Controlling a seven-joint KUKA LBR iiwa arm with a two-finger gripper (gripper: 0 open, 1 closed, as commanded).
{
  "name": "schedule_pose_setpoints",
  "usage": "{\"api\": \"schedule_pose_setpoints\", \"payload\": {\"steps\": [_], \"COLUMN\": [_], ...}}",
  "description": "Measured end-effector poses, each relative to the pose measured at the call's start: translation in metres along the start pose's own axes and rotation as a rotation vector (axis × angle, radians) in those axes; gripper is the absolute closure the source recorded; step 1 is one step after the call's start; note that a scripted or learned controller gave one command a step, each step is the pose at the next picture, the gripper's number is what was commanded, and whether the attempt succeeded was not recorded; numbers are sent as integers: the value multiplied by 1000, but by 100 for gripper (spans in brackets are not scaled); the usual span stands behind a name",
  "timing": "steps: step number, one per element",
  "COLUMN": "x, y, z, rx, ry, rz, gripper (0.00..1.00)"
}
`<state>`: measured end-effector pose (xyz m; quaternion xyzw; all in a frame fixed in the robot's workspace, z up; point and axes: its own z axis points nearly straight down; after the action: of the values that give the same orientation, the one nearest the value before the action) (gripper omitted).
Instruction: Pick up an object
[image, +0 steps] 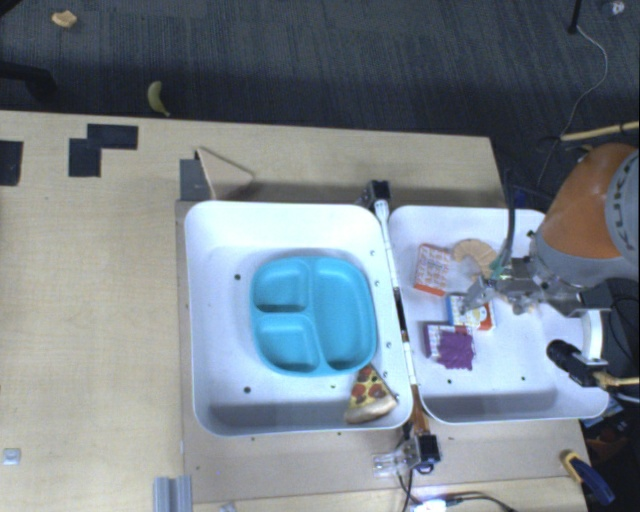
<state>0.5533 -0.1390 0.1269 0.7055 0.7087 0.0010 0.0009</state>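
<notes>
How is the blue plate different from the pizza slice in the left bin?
The blue plate is far larger than the pizza slice. The plate is one solid blue with three compartments; the slice is orange and yellow with dark spots. The plate sits mid-bin, while the slice lies at the near right corner, just past the plate's edge. Both are in the left bin.

The wooden bench (100, 300) bears two white bins side by side: left bin (215, 300), right bin (520, 385).
</notes>
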Motion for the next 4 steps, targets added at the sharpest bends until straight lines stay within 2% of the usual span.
{"api": "schedule_pose_setpoints", "payload": {"steps": [1,2,3,4], "x": [34,34,34,51], "y": [-56,-53,-53,-60], "z": [36,23,23,36], "rx": [-18,-26,-26,-21], "ry": [-3,-4,-5,-7], "rz": [3,1,1,4], "gripper": [0,100,0,0]}}
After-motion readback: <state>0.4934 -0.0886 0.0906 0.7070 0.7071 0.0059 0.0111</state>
